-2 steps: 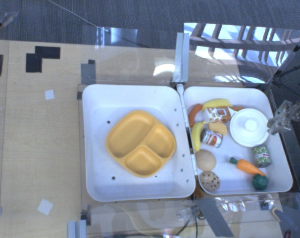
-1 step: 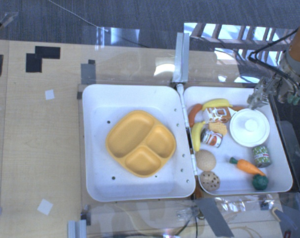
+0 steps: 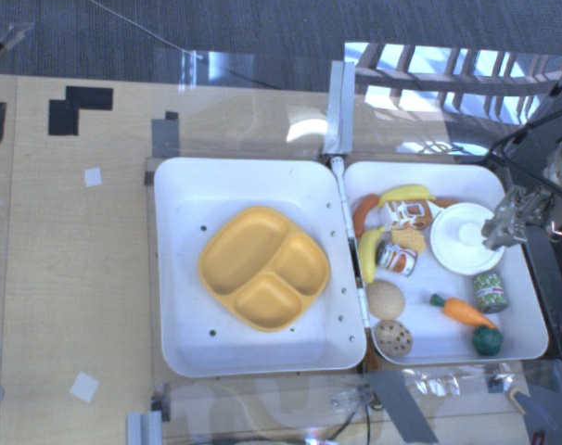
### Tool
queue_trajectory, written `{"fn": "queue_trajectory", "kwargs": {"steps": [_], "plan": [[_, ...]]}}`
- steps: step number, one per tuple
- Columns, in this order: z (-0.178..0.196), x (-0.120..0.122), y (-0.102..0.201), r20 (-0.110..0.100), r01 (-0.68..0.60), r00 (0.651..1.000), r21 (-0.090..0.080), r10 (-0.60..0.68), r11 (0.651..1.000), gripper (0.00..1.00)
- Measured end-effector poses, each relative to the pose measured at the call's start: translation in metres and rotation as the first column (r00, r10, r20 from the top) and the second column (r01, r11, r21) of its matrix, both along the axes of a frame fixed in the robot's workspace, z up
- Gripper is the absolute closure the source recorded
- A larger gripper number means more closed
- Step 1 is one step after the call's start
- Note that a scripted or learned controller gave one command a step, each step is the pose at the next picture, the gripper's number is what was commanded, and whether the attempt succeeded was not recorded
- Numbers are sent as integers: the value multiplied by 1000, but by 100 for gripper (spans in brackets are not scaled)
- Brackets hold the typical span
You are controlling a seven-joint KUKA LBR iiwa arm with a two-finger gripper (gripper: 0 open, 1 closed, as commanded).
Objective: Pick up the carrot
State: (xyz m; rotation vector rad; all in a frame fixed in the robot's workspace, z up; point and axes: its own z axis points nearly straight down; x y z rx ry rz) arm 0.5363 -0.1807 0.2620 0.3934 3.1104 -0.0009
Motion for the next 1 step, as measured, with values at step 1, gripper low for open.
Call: {"fn": "queue_trajectory", "kwargs": {"steps": [1], "plan": [[-64,-45,58,-7,189,982,3,-189,982,100]]}}
